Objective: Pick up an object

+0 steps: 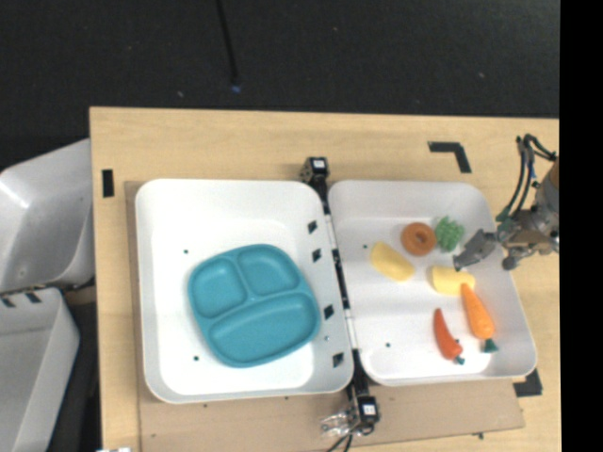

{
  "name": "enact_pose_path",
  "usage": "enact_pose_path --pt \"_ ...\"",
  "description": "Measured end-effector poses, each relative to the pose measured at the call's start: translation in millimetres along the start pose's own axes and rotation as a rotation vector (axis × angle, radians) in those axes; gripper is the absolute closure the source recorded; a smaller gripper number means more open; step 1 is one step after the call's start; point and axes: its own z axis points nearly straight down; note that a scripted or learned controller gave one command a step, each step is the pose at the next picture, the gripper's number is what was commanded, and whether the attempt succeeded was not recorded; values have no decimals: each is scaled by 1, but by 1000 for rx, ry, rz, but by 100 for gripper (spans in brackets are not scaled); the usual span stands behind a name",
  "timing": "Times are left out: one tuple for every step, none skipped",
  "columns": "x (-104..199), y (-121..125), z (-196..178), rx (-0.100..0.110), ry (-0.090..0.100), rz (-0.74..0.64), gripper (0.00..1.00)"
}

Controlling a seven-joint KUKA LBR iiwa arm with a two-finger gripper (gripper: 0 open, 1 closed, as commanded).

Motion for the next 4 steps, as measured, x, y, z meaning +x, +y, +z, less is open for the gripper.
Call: enact_pose_path --pt "0 3 -7 -12 -4 -4 0" --pt "5 11 42 -9 -3 -6 0" --pt "9 5 102 -7 -2 -2 0" --pt "8 5 116 -11 -4 0 0"
